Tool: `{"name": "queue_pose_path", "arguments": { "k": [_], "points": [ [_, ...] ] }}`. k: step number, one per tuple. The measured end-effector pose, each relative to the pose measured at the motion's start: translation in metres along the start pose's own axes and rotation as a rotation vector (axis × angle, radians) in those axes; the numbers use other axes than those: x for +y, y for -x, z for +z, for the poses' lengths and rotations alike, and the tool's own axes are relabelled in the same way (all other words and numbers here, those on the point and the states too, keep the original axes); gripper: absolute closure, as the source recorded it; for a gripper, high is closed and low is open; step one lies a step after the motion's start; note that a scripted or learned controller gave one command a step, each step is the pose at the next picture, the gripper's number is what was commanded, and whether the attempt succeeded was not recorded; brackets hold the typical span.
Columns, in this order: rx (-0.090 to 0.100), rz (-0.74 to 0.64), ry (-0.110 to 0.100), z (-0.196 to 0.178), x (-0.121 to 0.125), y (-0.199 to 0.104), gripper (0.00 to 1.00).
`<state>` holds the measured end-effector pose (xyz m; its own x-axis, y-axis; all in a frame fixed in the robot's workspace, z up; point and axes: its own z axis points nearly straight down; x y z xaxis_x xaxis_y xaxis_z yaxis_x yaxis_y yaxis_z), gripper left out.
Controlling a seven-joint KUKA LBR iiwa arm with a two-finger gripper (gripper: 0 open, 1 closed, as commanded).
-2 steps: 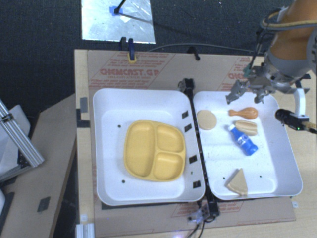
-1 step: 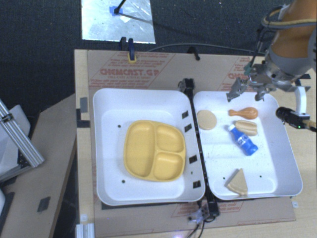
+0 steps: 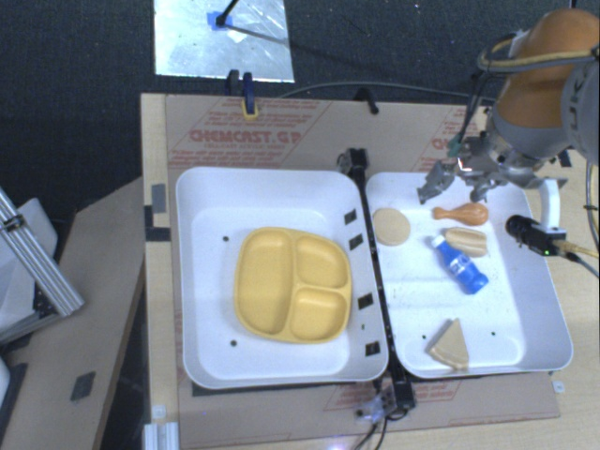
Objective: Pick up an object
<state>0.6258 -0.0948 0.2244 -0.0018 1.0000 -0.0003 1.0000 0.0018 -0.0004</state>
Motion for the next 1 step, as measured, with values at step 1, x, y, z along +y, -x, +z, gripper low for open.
{"name": "queue_pose_path", "arguments": {
  "k": [1],
  "points": [
    [0.001,0.001,-0.003,0.0588,-0.0085,-0.0006,0.00]
  ]
}}
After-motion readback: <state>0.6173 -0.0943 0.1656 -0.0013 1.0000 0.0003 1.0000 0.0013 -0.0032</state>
